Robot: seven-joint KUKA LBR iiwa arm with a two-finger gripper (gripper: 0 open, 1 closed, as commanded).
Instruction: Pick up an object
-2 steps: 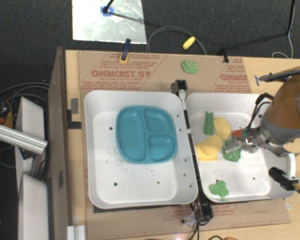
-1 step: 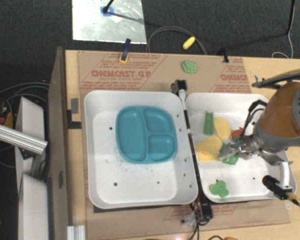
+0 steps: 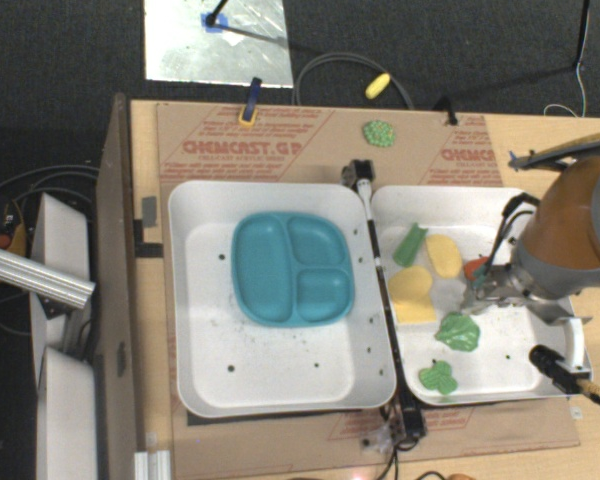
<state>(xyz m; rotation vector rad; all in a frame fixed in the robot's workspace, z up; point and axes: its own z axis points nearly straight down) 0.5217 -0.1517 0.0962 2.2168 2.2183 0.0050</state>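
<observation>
The robot arm reaches into the right bin from the right side. Its gripper hangs low over the toy food there. The view of the gripper tip is small and blurry, so I cannot tell how wide it is open, or if it has hold of anything.

No toy looks lifted up. They all seem to lie flat on the bin floor, so the pick-up looks not done yet. The arm is in place over the pile, which is the first part of the job. Grabbing a toy and raising it is what is left.

Just below the gripper lies a crinkly green leaf toy. It is the nearest thing, and may be the one to be grabbed. Just beside the gripper, toward the bin's middle wall, sits a flat yellow piece. A bit above the gripper is a rounder yellow toy, and past it a long green toy. A small red thing peeks out right by the gripper, partly hidden. Farther below the gripper, near the bin's front edge, is another small green toy.

The left bin is well away from the gripper. It holds a blue plate with sections.
</observation>
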